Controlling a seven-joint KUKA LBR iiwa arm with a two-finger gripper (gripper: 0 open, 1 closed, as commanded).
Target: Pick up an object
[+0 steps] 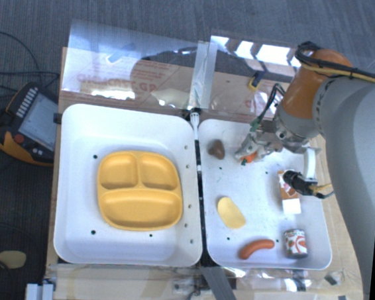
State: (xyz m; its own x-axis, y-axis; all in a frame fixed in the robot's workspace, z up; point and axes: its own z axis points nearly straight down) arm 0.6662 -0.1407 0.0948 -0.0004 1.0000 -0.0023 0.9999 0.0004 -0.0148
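Brown lump point(217, 149) lies in the upper left part of the right bin point(266, 197), close to the wall that divides the two bins. The gripper point(250, 154) hangs just to the right of it, near but apart from it, with nothing seen in its grasp; whether it is spread or closed cannot be told from this angle. The grey arm with its orange band comes in from the upper right of the frame.

Four more things sit in the right bin. A flat yellow oval piece point(231, 212) lies near the middle, below the lump. A reddish sausage point(257, 248) lies at the lower edge. A small can point(295, 242) with a red and white label is in the lower right corner, just beside the sausage. A small white and orange block point(291, 201) is at the right side.

The left bin point(72, 167) holds a yellow divided plate point(140, 191), lying flat near its middle. A handheld controller point(25, 122) rests on the dark floor at the left edge of the frame.
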